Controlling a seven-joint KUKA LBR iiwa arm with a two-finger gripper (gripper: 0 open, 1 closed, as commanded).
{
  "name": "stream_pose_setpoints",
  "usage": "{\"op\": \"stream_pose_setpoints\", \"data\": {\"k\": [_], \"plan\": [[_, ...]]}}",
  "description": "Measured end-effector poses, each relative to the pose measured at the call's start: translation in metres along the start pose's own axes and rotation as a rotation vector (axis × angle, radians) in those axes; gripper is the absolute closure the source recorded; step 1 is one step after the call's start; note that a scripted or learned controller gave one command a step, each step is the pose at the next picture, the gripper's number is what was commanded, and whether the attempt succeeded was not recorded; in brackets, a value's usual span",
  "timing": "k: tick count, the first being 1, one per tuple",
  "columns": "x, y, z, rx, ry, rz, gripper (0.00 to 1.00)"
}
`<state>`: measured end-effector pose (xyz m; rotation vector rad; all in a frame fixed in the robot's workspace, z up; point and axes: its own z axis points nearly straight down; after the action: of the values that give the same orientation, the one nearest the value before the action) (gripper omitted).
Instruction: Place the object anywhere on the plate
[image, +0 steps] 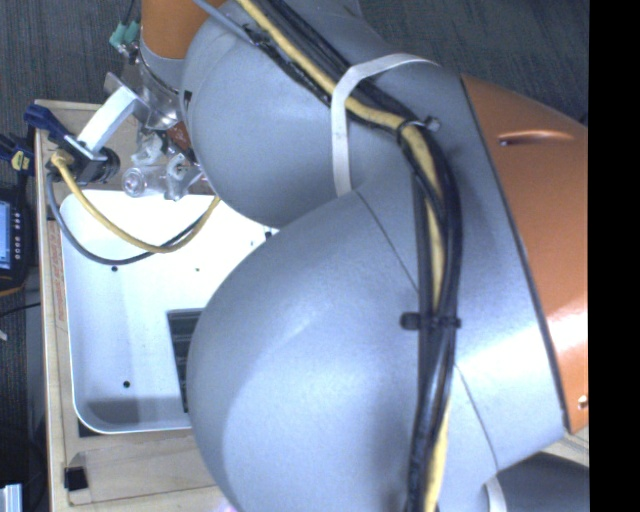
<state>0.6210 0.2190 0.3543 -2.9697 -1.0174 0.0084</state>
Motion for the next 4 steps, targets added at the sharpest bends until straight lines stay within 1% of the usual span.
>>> {"op": "stream_pose_setpoints", "data": {"k": [1, 2, 3, 4], "plan": [[-0.002, 0.021, -0.081, -0.002, 0.003, -0.211, 1.0], [-0.098, -0.005, -0.026, 0.002, -0.002, -0.515, 1.0], [-0.109, -0.068, 0.085, 0.001, -0.003, -0.483, 1.0], [-0.114, -0.089, 0.031, -0.002, 0.002, -0.557, 1.0]]}}
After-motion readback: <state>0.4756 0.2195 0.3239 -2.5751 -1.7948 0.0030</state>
